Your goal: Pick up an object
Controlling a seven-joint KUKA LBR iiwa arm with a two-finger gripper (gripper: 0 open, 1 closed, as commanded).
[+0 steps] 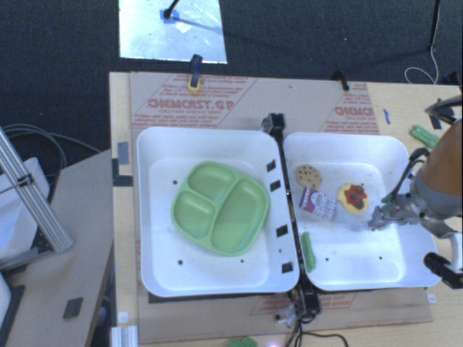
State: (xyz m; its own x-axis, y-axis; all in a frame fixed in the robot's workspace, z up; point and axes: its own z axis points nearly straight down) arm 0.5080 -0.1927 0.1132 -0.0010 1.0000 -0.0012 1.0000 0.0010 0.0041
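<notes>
**My gripper low over the right bin, toys still on the floor**

My arm (441, 172) reached in from the right edge of the bench, and my gripper (377, 219) sat low inside the right bin (362, 270), near its right-hand side. From the overhead camera I could not tell how my gripper was set, and nothing was seen in its grasp. Just to its left lay a round yellow toy with a red top (354, 198). Beside that lay a small red-and-white packet (317, 203), tilted, and above the packet a cookie (308, 174). A green stick (307, 251) lay along the bin's left wall. In the left bin (155, 266) a green divided plate (220, 207) lay flat near the middle. Both bins sat side by side on a sheet of printed cardboard (217, 96).
</notes>
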